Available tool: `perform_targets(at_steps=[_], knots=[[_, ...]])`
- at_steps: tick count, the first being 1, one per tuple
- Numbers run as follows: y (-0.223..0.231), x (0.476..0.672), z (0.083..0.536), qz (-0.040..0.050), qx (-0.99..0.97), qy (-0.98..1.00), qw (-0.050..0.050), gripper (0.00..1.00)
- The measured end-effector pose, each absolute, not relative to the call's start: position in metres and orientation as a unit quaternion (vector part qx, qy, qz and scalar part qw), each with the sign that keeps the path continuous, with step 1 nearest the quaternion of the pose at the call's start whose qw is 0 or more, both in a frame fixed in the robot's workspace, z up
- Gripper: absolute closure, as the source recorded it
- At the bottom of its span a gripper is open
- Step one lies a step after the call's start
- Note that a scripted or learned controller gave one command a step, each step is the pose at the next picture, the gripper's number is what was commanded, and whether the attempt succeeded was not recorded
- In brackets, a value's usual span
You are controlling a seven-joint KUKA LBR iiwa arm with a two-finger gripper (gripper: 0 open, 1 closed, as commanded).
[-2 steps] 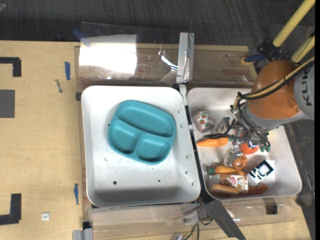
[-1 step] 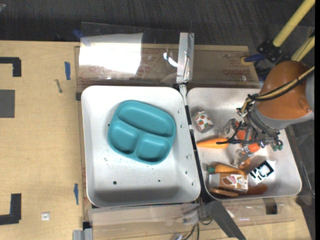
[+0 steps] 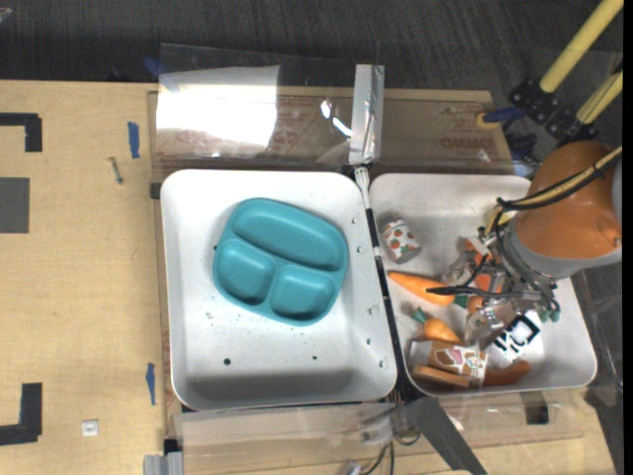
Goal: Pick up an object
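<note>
My gripper (image 3: pixel 487 297) is low in the right bin (image 3: pixel 569 359), under the arm's orange band (image 3: pixel 572 206). It hangs over a cluster of small toys. An orange carrot (image 3: pixel 419 285) lies just left of it, pointing toward the bin's left wall. A second, shorter carrot (image 3: pixel 436 328) lies below that. A white cup with a red pattern (image 3: pixel 398 240) stands at the upper left of the bin. Along the front edge sit a brown and white packet (image 3: pixel 457 360) and a reddish sausage shape (image 3: pixel 506 372). The wrist hides whatever lies directly under the gripper.
The left bin (image 3: pixel 188 364) holds a teal divided plate (image 3: pixel 282 259) near its middle. A clear plastic divider (image 3: pixel 366 117) stands behind the two bins. Yellow poles (image 3: pixel 586 38) cross the upper right corner.
</note>
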State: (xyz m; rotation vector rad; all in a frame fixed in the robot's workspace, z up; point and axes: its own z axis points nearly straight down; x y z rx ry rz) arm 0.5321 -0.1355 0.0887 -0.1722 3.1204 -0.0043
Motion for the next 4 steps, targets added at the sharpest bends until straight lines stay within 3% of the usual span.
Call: perform_targets(at_steps=[1,2,4], knots=[[-0.106,0.560,0.089,-0.0016,-0.017,1.000,0.006,0.00],[-0.127,0.497,0.090,-0.0032,-0.078,0.997,0.015,0.00],[-0.117,0.503,0.089,-0.0044,-0.145,0.989,0.010,0.00]])
